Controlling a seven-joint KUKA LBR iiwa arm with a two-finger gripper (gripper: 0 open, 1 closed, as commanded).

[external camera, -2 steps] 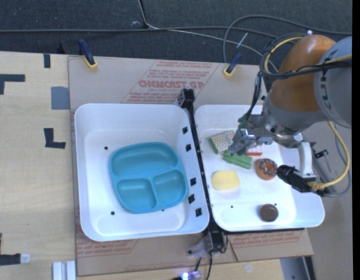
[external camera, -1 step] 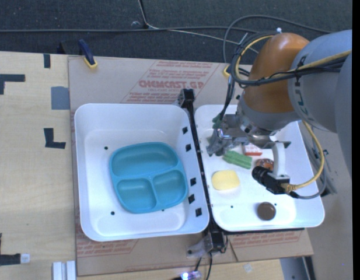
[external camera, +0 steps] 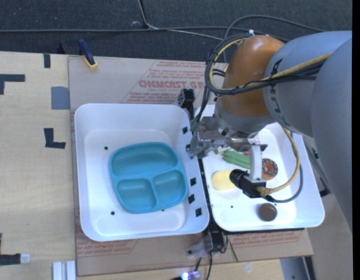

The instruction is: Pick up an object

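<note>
Gripper (external camera: 231, 156) low over right bin (external camera: 302, 217) — beside yellow object (external camera: 222, 180).

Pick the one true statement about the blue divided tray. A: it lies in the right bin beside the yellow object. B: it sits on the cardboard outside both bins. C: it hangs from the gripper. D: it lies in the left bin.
D: the blue divided tray lies flat inside the left bin, apart from the gripper.

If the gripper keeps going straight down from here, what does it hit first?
Probably the green object in the right bin, just under the gripper; the yellow piece sits nearby. Depth is unclear.
</note>
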